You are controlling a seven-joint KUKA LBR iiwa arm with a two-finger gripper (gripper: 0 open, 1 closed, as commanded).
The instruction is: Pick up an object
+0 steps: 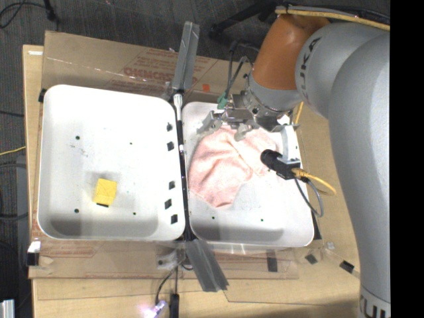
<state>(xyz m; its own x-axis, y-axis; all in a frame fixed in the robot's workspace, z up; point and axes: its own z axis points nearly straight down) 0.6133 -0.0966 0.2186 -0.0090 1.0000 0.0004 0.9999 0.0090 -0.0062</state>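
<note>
A crumpled pink cloth [217, 167] lies in the right bin [291, 227], toward its left and back. A small yellow sponge block [105, 191] rests on the floor of the left bin [59, 111], near its front. My gripper [233, 123] hangs low over the back of the right bin, right at the cloth's upper edge. The wrist and arm above hide where the gripper meets the cloth, so I cannot tell whether it touches the fabric.
A metal divider bar [180, 105] runs between the two bins. A black connector with a yellow cable [285, 166] hangs from the wrist over the right bin's right side. The grey arm [351, 111] covers the bench's right side.
</note>
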